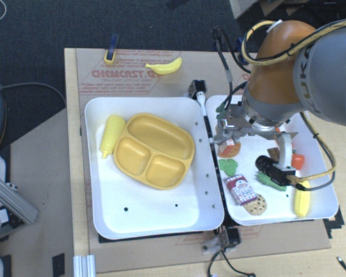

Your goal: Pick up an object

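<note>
In the right bin, my gripper hangs low near the left wall, just above a round orange and red food piece. A green leafy piece lies right below that. Further toward the front are a red snack packet and a round cookie. A yellow banana lies at the front right. A small orange piece, a brown piece and a green pod sit at the middle right. The arm hides the back of this bin.
The left bin holds a yellow divided plate and a yellow squeeze bottle. Another banana and a blue clamp lie on the cardboard behind the bins. A ridge separates the two bins.
</note>
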`<state>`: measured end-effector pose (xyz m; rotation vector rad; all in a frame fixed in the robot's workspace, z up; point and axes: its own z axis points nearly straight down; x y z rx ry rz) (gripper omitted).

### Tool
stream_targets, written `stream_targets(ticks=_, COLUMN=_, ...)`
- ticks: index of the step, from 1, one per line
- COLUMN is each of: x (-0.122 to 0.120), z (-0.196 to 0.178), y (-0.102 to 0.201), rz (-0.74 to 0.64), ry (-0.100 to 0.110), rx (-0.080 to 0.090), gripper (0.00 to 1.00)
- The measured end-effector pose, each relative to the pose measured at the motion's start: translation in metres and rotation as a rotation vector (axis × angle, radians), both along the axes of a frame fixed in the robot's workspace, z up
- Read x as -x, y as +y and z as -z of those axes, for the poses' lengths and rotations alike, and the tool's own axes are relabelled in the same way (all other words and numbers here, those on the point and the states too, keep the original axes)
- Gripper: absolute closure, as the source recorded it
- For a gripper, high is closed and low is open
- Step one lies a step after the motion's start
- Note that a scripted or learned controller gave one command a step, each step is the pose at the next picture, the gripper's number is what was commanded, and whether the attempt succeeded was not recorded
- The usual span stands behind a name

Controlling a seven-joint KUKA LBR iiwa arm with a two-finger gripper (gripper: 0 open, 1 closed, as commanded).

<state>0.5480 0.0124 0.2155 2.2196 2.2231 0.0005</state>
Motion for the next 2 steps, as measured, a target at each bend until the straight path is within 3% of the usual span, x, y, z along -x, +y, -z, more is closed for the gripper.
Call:
stream_targets(ticks=1, x=0.0007, z=-0.0196, y=0.0066, rz=-0.001, ry=-0.003, rx=0.0, gripper=1.0)
stream_targets(ticks=2, x=-0.0074, z=-0.0115, y=0.0115, rz=0.001, ry=-0.001, rx=0.001, gripper=1.0)
